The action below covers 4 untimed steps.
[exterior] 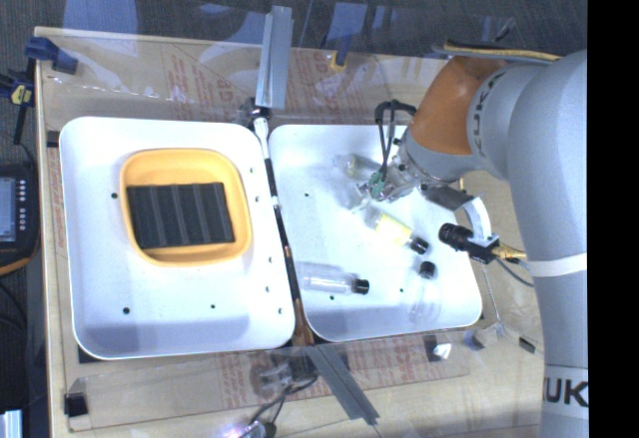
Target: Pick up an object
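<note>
Robotics lab bench
Grey industrial arm (539, 127) over two white bins (90, 326), clear guard panels (150, 37) behind.

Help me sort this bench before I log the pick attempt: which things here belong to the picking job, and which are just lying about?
Part of the job:
- claw, low in the right bin
- clear tube with black cap
- yellowish tube
- small black piece

Lying about:
- yellow tray with dark ridged insert in the left bin
- blue clamp at the bench corner
</note>
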{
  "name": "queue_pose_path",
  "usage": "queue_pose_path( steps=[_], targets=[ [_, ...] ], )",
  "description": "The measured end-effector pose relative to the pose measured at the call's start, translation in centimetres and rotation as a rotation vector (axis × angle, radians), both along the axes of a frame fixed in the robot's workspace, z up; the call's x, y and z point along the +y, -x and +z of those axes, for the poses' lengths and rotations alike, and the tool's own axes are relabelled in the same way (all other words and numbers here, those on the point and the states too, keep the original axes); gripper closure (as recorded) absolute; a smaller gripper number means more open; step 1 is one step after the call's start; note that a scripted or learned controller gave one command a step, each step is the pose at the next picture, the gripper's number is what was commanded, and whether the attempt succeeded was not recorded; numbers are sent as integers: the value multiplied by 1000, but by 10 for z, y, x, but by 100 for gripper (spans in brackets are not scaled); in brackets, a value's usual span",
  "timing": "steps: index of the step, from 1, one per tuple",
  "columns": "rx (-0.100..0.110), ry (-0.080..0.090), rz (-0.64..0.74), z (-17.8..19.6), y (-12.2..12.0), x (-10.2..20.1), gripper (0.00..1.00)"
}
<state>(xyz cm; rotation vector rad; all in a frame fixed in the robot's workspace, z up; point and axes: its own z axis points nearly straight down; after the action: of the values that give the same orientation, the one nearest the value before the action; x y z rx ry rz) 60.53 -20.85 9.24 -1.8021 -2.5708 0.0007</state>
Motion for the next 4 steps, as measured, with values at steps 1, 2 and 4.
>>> queue_pose_path(
  steps=[1,2,4],
  targets=[
    [-3,1,48,28,-52,-2,0],
    [0,0,145,-1,-1,0,0],
    [0,0,298,-1,2,0,0]
  ],
)
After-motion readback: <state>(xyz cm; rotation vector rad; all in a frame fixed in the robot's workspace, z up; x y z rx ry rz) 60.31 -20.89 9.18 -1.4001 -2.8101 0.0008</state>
